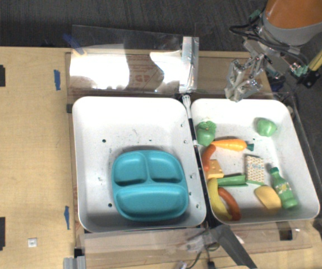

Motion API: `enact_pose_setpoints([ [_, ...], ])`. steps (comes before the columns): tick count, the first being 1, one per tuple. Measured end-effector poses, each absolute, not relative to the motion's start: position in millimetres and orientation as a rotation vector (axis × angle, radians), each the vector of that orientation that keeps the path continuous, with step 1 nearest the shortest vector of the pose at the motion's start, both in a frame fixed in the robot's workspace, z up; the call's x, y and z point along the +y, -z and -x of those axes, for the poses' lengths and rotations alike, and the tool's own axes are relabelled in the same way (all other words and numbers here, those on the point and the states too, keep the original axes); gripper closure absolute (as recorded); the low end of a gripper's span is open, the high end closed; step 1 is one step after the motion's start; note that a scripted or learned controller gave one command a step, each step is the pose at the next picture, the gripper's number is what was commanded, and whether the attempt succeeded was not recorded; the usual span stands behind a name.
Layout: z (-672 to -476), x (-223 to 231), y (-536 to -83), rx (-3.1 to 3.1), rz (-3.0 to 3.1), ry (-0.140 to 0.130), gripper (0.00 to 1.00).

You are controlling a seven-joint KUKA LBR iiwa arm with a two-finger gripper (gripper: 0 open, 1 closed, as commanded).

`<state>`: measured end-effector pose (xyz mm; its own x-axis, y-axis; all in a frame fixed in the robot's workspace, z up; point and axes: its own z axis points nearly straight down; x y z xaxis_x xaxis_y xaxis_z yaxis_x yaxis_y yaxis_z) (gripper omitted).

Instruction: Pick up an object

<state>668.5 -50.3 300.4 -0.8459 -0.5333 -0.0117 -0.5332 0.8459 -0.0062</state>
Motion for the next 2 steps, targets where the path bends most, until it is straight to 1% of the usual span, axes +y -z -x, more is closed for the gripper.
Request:
enact_pose_setpoints([
  [1, -638.6, -25, -235, 2.969, 1.021, -0.003, 1.00],
  [2, -668.5, -43, -287, 2.893, 1.192, 0.005, 1.00],
])
